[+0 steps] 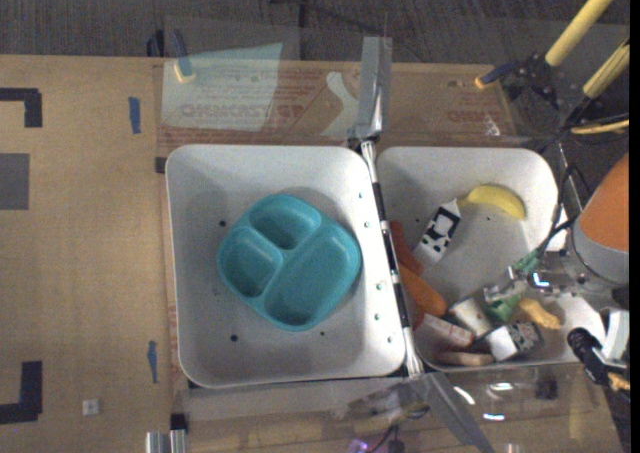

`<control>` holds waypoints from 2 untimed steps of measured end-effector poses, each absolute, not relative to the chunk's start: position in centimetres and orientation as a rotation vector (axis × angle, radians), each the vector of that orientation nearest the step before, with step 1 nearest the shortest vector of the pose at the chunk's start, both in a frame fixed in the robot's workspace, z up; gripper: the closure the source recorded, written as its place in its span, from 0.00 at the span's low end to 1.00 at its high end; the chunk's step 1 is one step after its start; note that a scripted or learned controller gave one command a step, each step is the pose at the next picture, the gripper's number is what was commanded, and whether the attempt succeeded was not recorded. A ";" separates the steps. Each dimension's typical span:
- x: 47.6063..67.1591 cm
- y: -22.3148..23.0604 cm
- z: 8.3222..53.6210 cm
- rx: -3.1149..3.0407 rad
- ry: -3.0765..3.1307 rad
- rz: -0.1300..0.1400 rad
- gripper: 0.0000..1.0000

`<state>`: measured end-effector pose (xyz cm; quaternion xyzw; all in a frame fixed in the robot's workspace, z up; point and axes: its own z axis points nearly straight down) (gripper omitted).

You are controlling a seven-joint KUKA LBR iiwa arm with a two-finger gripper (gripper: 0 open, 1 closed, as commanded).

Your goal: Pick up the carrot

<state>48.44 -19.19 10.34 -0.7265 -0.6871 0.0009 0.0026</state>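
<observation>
- Right now the end effector (512, 293) hangs low over the right bin (445, 169), toward its near right part, in among a clutter of small things.
- Whether it is wide or narrow I cannot tell; it blurs into the objects beneath it, and nothing can be made out as gripped.
- Above it, the arm's orange band (612, 211) and grey wrist come in from the right edge of the scene.
- Just beside the end effector lie a tan, lumpy piece (541, 314), a white and dark block (510, 340) and a pale cylinder (468, 317); they are too small to name more closely.
- Further off, the carrot (415, 281) lies along the left wall of the right bin, running slantwise from the divider toward the pile, apart from the end effector.
- A white carton with black markings (438, 230) sits tilted near the middle of that bin, just beside the carrot's upper end.
- A yellow banana (496, 199) lies near the far right corner.
- Across the divider, the left bin (200, 341) bears a teal plate with compartments (290, 261), sitting roughly in its middle.
- Both bins rest on the wooden surface (80, 271).
</observation>
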 end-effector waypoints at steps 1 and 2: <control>48.4 -19.1 8.7 -2.536 -1.858 -0.011 0.00; 48.2 -20.6 9.1 -2.426 -1.983 -0.007 0.00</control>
